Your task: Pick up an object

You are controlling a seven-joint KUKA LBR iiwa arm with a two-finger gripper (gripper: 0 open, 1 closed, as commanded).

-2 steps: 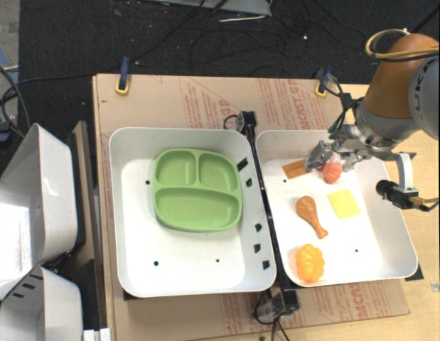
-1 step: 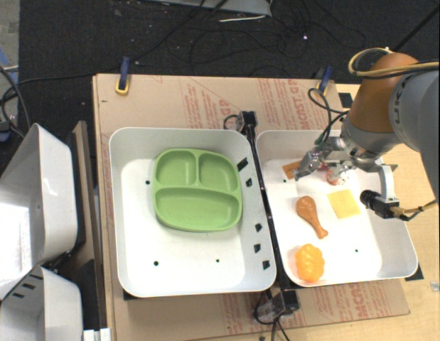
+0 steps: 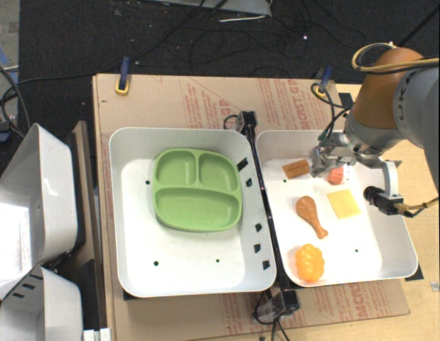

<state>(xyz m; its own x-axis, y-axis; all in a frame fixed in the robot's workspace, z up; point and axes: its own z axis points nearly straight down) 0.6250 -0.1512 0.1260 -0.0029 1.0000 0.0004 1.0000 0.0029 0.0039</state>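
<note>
In the right bin (image 3: 390, 258) lie a brown cracker-like piece (image 3: 296, 168), a small pink-red item (image 3: 336, 176), a yellow cheese slice (image 3: 343, 204), a brown chicken drumstick (image 3: 312, 216) and an orange fruit (image 3: 310, 262). My gripper (image 3: 326, 163) hangs low over the bin's far part, between the brown piece and the pink-red item and close to both. The wrist covers much of the pink-red item.
The left bin (image 3: 134, 261) holds a green divided plate (image 3: 197, 190). A black divider with clips (image 3: 259, 197) runs between the bins. Spare white bins (image 3: 31, 197) stand at the far left. Cables trail over the bench's back edge.
</note>
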